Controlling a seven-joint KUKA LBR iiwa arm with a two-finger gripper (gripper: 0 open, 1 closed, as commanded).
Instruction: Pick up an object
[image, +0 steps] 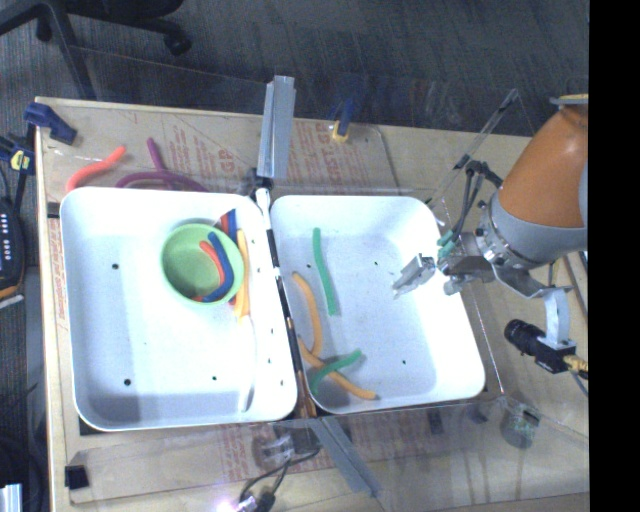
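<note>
from my end the two-finger metal jaws (412, 273) hang over the right white bin (455, 385), can't tell if they're spread, and the long green rubbery strip (322, 270) lies well to their left, running top-to-bottom

place: robotics lab | signs: grey-and-orange robot arm (545, 190) beside a plywood bench (200, 135) | two white bins (100, 340) | office chair base (110, 30) on dark carpet | loose cables (10, 215)
</note>
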